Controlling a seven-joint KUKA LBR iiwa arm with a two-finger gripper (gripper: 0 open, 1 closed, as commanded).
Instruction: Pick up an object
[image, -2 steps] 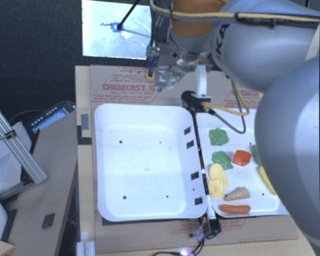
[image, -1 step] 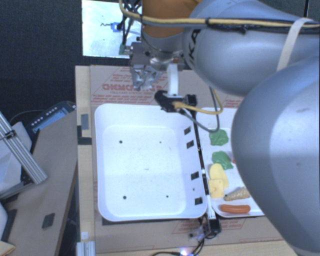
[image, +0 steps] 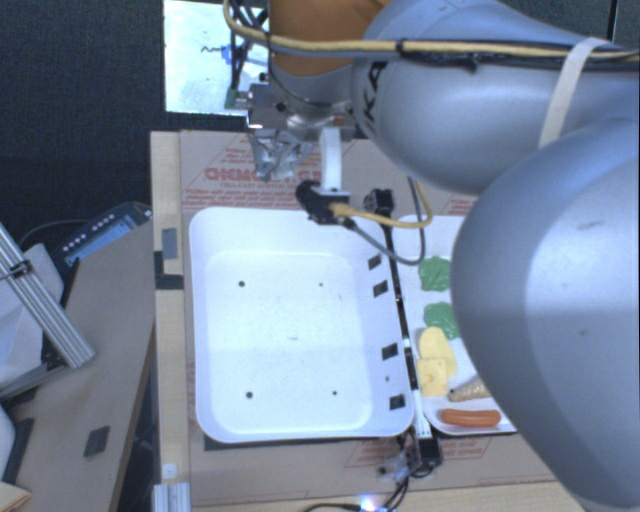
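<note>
Tool (image: 272, 160) hangs beyond the left bin's (image: 200, 300) far rim; I cannot tell its state. Toy food, green pieces (image: 436, 272), yellow pieces (image: 434, 360) and a sausage (image: 470, 418), lies in the right bin (image: 440, 428).

A grey keypad device (image: 100, 232) lies left of the bench (image: 170, 330).

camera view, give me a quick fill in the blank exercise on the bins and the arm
1. The orange sausage-shaped piece lies in the ____ bin.
2. The two green pieces lie nearer the bench's ____ edge than the yellow pieces.
3. The claw hangs above the printed cardboard, beyond the ____ bin's far rim.

Missing words: right; far; left
</note>
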